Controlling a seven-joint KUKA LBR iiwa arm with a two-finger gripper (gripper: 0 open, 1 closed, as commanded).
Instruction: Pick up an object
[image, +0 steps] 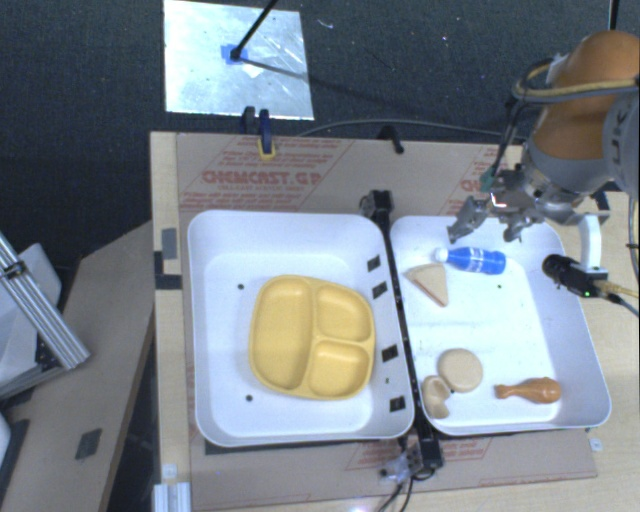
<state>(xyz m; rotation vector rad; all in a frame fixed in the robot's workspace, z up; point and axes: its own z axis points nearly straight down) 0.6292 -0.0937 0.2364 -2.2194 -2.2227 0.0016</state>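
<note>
Over at the upper right of the frame the gripper (490, 222) hangs above the far end of the right bin (570, 330), its two fingers spread wide with nothing between them. Just below it a blue bottle (476, 260) lies on its side. Beside that, to the left, sits a tan wedge-shaped piece (430, 285). Nearer the bottom edge of the same bin I see a round beige disc (462, 368), a small cup-like piece (436, 394) touching it, and a brown drumstick (530, 391) off to the right. The left bin (225, 250) holds a yellow divided tray (310, 335).
</note>
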